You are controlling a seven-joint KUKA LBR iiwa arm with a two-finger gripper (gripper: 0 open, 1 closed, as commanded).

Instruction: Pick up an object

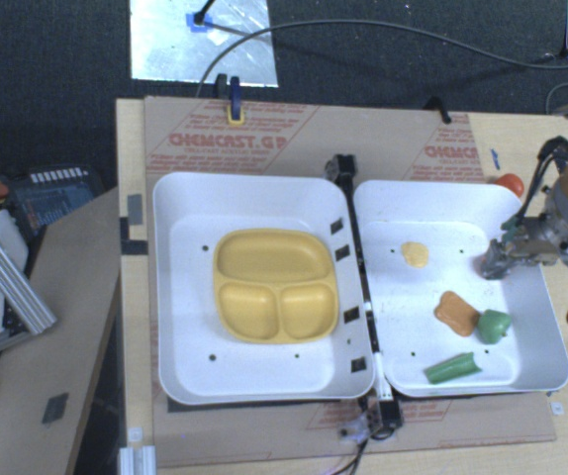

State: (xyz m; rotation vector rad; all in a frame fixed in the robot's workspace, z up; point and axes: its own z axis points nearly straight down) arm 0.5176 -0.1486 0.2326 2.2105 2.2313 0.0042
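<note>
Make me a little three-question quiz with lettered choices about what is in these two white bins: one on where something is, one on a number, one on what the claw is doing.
1. Where is the yellow divided tray?
A. In the left bin
B. In the right bin
C. On the floor

2. How many small items lie in the right bin?
A. One
B. Four
C. Seven

3. Where is the claw in relation to the items?
A. Resting on the yellow tray
B. Near the right bin's right side, apart from the items
C. Above the left bin

Answers:
1. A, the tray sits in the middle of the left bin.
2. B, there is a pale yellow piece, an orange piece, a round green piece and a long green piece.
3. B, it sits low by the right wall, with bare white floor between it and the nearest piece.
</note>
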